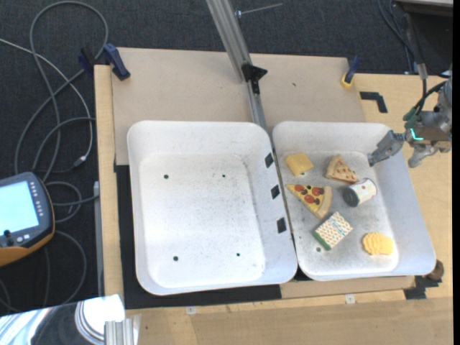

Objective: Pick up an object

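The right bin holds several toy foods. A yellow cheese block lies near its back left, with a small pizza slice beside it. A larger pizza slice sits near the divider, and a grey and white can lies on its side at the middle. A green-patterned box and a yellow ridged piece rest toward the front. My gripper hangs over the bin's back right corner, open, with nothing between its fingers, up and to the right of the can.
The left bin stands beside the right one. A metal pole slants down to the bins' back junction. Blue clamps hold the board's corner. Cables and a pendant lie off the bench at left.
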`<action>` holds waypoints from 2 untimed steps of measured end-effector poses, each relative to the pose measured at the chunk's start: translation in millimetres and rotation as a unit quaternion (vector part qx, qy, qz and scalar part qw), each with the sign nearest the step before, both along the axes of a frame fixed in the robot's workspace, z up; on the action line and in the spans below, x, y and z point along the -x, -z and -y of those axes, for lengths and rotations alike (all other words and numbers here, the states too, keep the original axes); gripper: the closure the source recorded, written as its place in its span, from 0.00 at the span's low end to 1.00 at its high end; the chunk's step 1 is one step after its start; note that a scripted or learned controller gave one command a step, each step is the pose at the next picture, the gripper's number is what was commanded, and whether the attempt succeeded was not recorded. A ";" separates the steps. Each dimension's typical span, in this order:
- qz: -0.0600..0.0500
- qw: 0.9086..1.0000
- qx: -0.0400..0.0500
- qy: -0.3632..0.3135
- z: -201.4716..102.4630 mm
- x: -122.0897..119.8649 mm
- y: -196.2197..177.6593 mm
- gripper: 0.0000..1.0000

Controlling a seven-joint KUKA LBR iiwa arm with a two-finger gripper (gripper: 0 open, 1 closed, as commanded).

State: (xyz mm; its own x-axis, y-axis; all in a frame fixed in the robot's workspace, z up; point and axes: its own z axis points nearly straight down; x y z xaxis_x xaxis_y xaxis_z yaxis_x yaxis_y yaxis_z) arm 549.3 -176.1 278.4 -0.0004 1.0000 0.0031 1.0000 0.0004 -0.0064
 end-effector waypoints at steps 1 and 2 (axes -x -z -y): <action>0.002 1.000 0.001 0.000 -0.1 -0.7 -1.9 0.00; -0.001 1.000 0.000 0.000 -1.1 4.0 60.6 0.00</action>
State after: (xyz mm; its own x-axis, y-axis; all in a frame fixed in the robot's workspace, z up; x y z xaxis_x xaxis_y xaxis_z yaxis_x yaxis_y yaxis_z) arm 545.3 -175.0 217.8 0.0006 1.0000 0.0036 1.0000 -0.0005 -0.0087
